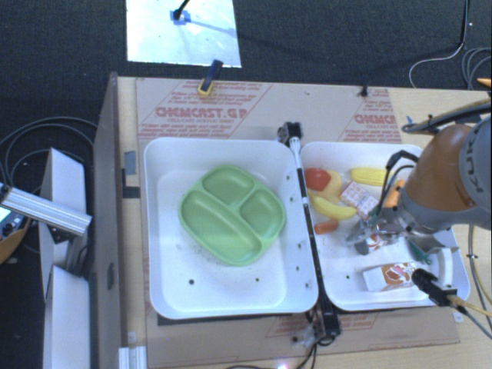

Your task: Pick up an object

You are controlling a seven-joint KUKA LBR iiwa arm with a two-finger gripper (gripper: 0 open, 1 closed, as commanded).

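**A:** Run me across it, left to right.

**B:** On the bench (254, 102), the left bin (173, 294) carries a green divided plate (232, 214). A divider strip (305, 206) separates it from the right bin (338, 294), which has all the small stuff: a red tomato-like piece (317, 178) and a yellow banana (330, 207) near the divider, a small red piece (326, 227) just nearer than the banana, a corn cob (367, 176) at the far side, a patterned packet (358, 197) next to it, and a white carton (388, 275) at the near side.

**B:** The pincer (367, 234) is low in the middle of that bin, just right of the banana and below the packet, with the carton nearer than it.

**A:** Open or closed?

**B:** I cannot tell; the wrist and cables blur it. Something red and white sits right at the tip, but I can't see it gripped.

**A:** How should the step be done well?

**B:** My view: choose one item that lies apart, such as the carton, come straight down centred over it, and close squarely across its narrow side. Keep off the crowded cluster, where neighbours could get nudged.
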